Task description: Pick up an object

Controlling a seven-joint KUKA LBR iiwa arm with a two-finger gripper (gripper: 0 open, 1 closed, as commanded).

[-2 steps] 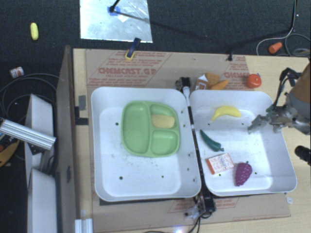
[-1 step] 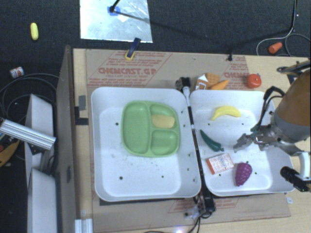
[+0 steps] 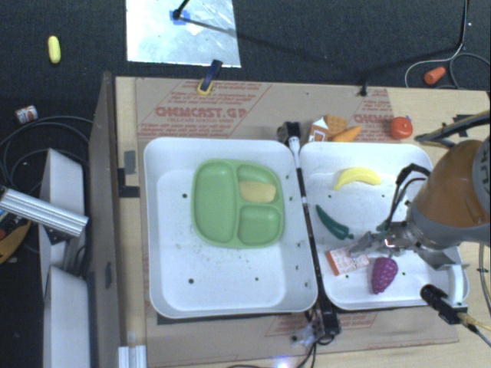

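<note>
In the right bin (image 3: 430, 159), the hand (image 3: 367, 244) hovers above a red-and-white packet (image 3: 347, 262).

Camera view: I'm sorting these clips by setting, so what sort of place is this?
Probably a robot lab bench: two white bins, toy food such as a banana, and loose cables on the floor.

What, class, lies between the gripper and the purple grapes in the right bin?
Nothing visible does. The gripper hangs low in the right bin, and the purple grapes lie just below and right of it. The red-and-white packet sits left of the grapes, beside that path, and the green pepper lies further up-left.
</note>
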